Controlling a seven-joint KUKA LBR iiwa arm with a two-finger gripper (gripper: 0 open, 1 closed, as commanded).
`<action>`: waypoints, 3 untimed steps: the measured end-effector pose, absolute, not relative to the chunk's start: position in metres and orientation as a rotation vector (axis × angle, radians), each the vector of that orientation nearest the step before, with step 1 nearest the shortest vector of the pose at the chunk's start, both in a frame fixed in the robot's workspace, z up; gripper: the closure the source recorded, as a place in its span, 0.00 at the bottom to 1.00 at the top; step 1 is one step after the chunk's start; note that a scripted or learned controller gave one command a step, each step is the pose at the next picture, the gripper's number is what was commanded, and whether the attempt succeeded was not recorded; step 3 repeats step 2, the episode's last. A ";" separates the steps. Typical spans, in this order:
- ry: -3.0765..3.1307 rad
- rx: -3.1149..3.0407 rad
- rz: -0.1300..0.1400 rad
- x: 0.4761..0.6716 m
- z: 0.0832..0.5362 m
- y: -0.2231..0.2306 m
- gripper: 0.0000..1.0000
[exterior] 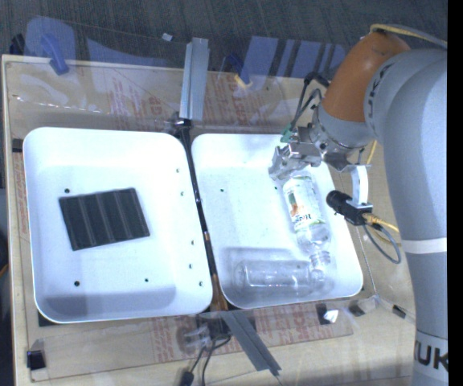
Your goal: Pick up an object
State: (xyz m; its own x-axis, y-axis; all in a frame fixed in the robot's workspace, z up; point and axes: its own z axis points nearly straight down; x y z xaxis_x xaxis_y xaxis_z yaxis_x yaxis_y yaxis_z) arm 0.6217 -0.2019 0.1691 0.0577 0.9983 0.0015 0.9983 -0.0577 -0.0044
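Nearest us, along the lower edge of the right bin [344, 284], we saw one clear plastic bottle [276, 273] lying on its side, so see-through it almost vanished against the white floor. Just above it, toward the right wall, lay a second bottle [305, 211], this one with a label, its cap end pointing down toward the clear one and nearly touching it. Across in the left bin [38, 215] we counted one dark ribbed pad [104, 218], flat and alone. So: two bins, two bottles, one pad. Higher up, the gripper [294, 161] sat at the upper end of the labelled bottle, right over it, and we could not tell how its jaws stood, nor whether anything was caught. Here was our worry, and we called it a guess: a round, slick bottle lying flat could roll or squirt out if it were pinched at its end, and it could knock into the clear bottle below. The bin wall close on the right left little room, too.
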 end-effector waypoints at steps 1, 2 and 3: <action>-2.347 -2.080 0.002 0.606 0.175 -0.205 0.00; -2.388 -2.036 0.003 0.600 0.116 -0.208 0.00; -2.388 -2.036 0.003 0.600 0.116 -0.208 0.00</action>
